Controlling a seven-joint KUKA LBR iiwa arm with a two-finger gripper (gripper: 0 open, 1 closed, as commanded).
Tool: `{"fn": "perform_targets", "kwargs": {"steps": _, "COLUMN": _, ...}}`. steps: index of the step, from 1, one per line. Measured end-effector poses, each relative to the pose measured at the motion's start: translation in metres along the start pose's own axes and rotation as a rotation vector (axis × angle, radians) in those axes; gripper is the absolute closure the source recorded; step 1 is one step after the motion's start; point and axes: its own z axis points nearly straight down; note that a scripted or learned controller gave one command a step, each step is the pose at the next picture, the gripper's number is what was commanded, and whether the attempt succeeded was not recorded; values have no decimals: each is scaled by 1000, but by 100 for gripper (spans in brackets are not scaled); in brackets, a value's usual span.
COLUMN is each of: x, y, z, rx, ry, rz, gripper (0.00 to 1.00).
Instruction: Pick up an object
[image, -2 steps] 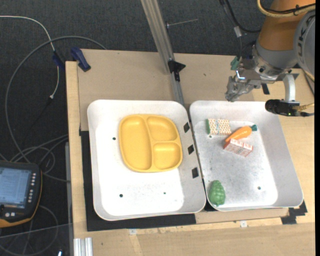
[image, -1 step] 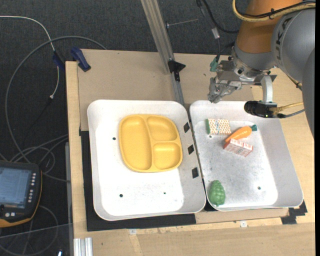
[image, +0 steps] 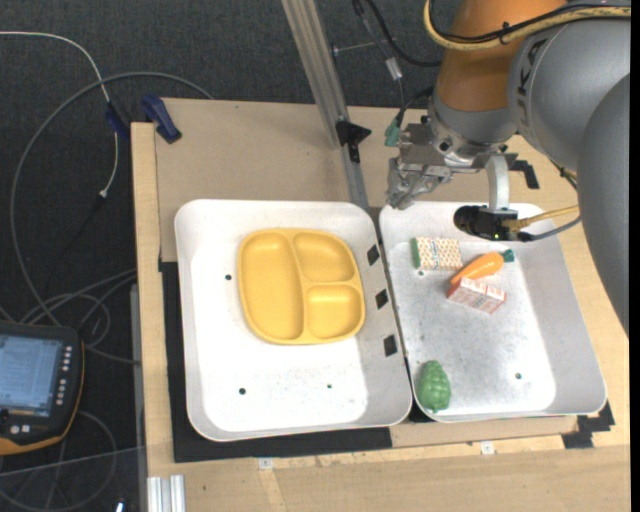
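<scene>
Fingers (image: 403, 196) over right bin (image: 560, 330) far rim, state unclear; small carton (image: 477, 292) print unreadable under carrot (image: 480, 266).

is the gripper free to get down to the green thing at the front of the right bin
Probably yes. The green object lies alone near the right bin's front edge, well apart from the carrot and small boxes. The gripper hovers over the far rim, nothing between.

Tan bench (image: 270, 150) on dark carpet (image: 70, 200). Left of bench: looping white cables (image: 60, 110) and a handheld screen pendant (image: 35, 385), low down. Blue clamp (image: 160, 118) at bench's far-left corner. Grey metal post (image: 325, 90) rising slantwise from bench's far side. Black mat (image: 285, 440) showing along bench's near edge.
</scene>
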Motion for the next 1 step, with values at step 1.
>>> {"fn": "perform_targets", "kwargs": {"steps": 1, "x": 45, "y": -1, "z": 3, "rx": 0, "ry": 0, "rz": 0, "gripper": 100}}
